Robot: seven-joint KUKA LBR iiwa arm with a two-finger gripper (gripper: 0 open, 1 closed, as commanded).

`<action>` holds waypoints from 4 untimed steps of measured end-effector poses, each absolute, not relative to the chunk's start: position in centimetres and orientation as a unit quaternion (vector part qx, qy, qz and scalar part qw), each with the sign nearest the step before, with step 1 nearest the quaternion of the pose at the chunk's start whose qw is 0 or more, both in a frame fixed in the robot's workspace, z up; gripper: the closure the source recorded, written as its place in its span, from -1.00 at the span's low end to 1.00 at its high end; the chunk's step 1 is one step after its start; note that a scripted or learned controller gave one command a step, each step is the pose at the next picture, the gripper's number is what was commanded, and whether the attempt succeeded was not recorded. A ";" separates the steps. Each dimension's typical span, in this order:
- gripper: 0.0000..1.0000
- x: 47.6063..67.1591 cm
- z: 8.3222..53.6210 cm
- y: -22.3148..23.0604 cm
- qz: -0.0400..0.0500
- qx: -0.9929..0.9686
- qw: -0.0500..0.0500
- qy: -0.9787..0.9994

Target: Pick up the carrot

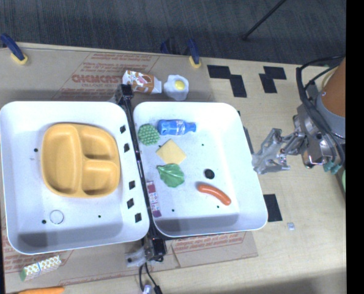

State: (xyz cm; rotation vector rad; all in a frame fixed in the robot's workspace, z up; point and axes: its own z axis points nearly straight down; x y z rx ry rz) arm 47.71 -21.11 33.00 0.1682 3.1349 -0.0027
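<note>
gripper [266,155] outside right bin [248,188], fingers spread; carrot [214,193] inside

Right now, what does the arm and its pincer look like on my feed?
The pincer is bare silvery metal with two slim fingers, mounted on a grey wrist block fitted with shiny metal parts. Behind it the arm is grey with an orange band. A black cable loops along its upper side, and a small teal piece sits at its lower edge.

Just left of the bare, dull-shining metal gripper [268,155] sits the smooth, slightly glossy white plastic right bin [246,192], holding a shiny orange plastic-looking carrot [213,193] and a glossy blue bottle [175,127], on matt printed cardboard [108,72] beyond it.
</note>
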 end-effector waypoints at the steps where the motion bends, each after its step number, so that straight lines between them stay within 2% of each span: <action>1: 1.00 47.8 33.9 -21.1 -0.001 -0.130 0.001 0.992; 2: 1.00 48.8 29.1 -21.0 0.000 -0.205 0.000 0.979; 4: 1.00 49.4 30.9 -21.1 0.000 -0.586 0.000 0.810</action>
